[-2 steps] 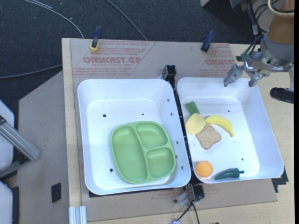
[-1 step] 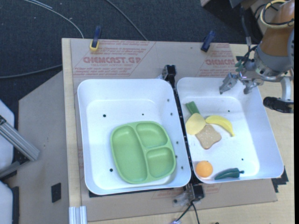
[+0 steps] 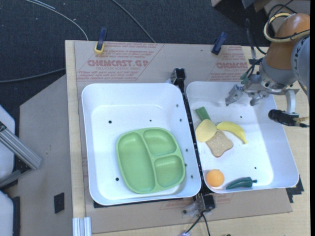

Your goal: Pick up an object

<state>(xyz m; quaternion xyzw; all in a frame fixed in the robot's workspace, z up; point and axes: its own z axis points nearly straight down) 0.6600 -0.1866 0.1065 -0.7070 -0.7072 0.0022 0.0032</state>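
Hovering tool (image 3: 244,97) open, banana (image 3: 233,130) just below, apart.

Single arm enters from the right edge of the frame, upper right corner. The grey KUKA arm with its orange band (image 3: 290,36) sits at the upper right, the orange section rounded and glossy, the grey link partly cut off by the frame edge. Below the band, the grey metallic wrist (image 3: 273,80) narrows and angles down and to the left. The two-finger metal gripper (image 3: 244,97) projects from the wrist toward the left, at upper right of centre. Its two grey fingers (image 3: 232,98) are splayed apart, tips pointing down-left, nothing between them. A black cable loops behind the orange section.
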